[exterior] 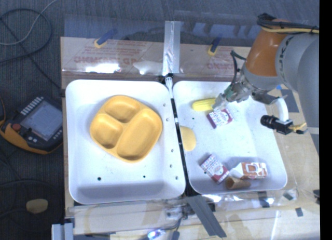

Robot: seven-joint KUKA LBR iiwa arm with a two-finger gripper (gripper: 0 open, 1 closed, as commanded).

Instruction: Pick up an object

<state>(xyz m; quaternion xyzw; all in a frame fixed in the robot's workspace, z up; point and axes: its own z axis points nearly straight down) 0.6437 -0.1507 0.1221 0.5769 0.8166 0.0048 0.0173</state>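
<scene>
Nearest the camera, the table's [129, 218] front edge carries two white bins. At nine o'clock the left bin [83, 182] holds a yellow divided plate [126, 127] lying flat. Across the divider, small packets scatter through the right bin [270, 161]: a red-and-white carton [213, 168] at five o'clock, another packet [220, 118] beside a yellow piece [203, 104]. The claw [224, 101] hangs over that pair at two o'clock, probably targeting the packet; whether it is clenched, I cannot tell.
</scene>
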